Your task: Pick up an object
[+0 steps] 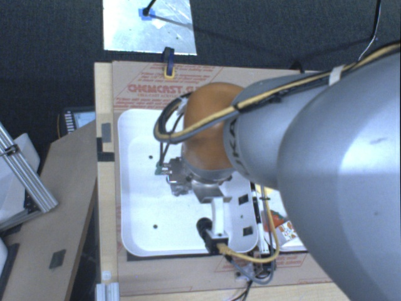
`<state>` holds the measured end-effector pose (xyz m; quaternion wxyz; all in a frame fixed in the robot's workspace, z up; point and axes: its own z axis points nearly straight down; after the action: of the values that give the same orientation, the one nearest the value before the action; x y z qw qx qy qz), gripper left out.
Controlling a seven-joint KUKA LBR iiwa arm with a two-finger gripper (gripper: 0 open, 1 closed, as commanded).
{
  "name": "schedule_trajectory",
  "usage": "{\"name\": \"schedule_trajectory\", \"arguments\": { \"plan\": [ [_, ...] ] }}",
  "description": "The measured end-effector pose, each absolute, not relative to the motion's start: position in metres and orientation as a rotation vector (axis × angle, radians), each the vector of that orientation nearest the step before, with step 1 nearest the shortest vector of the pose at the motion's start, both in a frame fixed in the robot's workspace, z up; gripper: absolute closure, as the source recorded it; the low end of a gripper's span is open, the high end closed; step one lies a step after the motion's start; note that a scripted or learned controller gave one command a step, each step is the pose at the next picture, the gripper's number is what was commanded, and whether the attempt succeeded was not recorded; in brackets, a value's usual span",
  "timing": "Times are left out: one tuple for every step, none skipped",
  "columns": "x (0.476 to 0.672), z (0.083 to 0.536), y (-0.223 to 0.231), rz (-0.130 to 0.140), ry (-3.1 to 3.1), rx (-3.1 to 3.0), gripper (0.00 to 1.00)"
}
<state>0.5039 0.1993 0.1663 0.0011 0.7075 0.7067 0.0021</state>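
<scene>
My grey arm (326,155), with an orange band (203,127) above the wrist, reaches in from the right and covers much of the bench. My gripper (188,182) hangs low over the middle of a shallow white bin (135,168). From this angle I cannot tell whether it is apart, together, or clamped on anything.

The one likely thing to pick up is a small orange, red and white packet (285,229). It peeks out from under my arm, to the right of the gripper and apart from it. My arm hides which bin it lies in.

I judge the step in hand to be the reach. The bin floor around the gripper bears nothing to grasp, so closing here would likely catch air. To do this well, I should rise clear, shift right until centred over the packet, descend straight, and close across its narrower side. It looks flat, so I must go low without scraping the floor.

By count: one white bin, one packet, two small dark dots (151,157) on the bin floor, one printed cardboard sheet (156,88) beneath the bin, and one shiny square sheet (147,17) beyond it.
</scene>
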Motion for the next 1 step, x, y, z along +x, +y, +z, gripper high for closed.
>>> {"name": "schedule_trajectory", "arguments": {
  "plan": [
    [0.5454, 0.2567, 0.1396, 0.014, 2.209, 2.22, 1.0]
  ]
}}
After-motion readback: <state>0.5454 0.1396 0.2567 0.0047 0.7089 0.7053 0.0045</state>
